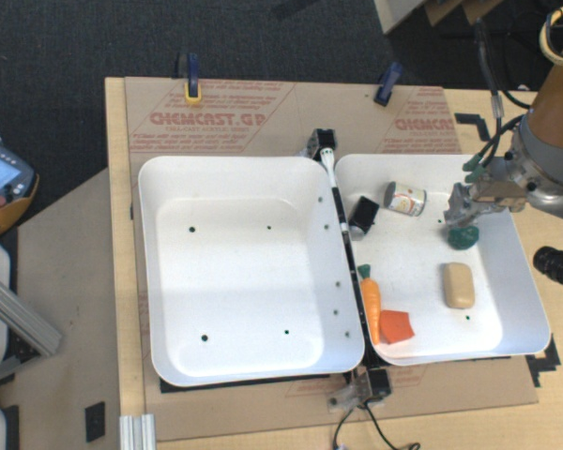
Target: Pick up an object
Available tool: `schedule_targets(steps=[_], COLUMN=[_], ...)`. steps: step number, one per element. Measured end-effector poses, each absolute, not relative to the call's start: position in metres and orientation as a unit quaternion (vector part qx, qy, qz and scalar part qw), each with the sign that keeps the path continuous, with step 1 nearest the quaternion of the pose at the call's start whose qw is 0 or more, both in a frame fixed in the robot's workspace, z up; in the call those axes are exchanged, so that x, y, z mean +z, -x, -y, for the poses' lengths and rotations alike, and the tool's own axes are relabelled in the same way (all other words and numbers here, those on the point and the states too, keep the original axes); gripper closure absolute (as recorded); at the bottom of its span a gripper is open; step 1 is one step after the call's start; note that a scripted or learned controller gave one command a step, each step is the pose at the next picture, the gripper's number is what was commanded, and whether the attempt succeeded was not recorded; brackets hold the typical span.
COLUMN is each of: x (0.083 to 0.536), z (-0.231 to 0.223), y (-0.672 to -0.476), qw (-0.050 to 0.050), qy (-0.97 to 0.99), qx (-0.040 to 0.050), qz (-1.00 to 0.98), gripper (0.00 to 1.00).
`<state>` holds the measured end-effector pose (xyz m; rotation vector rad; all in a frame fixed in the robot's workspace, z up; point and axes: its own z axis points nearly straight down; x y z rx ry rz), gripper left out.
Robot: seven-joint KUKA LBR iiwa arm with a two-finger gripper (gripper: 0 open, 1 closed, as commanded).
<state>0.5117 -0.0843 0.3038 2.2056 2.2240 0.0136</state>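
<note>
Your gripper (462, 216) sits low over the green object (464, 237) at the right bin's (507, 345) two o'clock, seemingly to grasp it; whether the fingers have closed, I cannot tell.

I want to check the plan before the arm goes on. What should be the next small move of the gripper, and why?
Probably a short straight descent onto the green object. The gripper sits directly over it in the right bin, so little sideways correction seems needed. The small can and the beige block lie apart from it, leaving room around the target.
</note>
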Motion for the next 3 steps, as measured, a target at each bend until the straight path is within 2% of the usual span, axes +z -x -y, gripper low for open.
schedule_targets(steps=[1, 2, 3], x=[0.297, 0.322, 0.325], z=[0.006, -0.06, -0.108], y=[-0.49, -0.479, -0.517], qw=[-0.002, 0.001, 0.001], qy=[-0.704, -0.704, -0.705], qx=[0.0004, 0.0026, 0.0018], qz=[-0.71, -0.71, -0.709], gripper=[1.0, 1.0, 1.0])
